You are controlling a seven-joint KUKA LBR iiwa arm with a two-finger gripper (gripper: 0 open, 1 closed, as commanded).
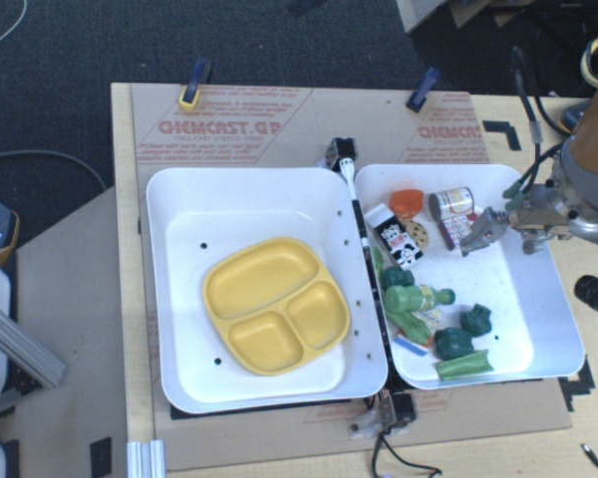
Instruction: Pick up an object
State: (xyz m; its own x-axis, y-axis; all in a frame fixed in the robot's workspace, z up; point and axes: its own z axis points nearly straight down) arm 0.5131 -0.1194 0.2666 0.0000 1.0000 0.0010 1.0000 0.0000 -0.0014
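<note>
The right bin (538, 297) holds several small objects. An orange piece (407, 202) and a silver can (451, 204) lie near its far wall, with a black-and-white box (394, 239) to their left. A green bottle (416, 299), dark green lumps (475, 319) (453, 344) and a green pod (464, 365) lie toward the near side. My gripper (481, 231) hangs over the bin's far right part, just right of the can and against a pinkish packet (454, 231). Nothing is visibly lifted.
The left bin (179, 217) holds a yellow three-compartment plate (276, 304). A divider with black clips (364, 257) runs between the bins. The grey arm (578, 182) reaches in from the right over the bin's rim. Cardboard (279, 122) lies under both bins.
</note>
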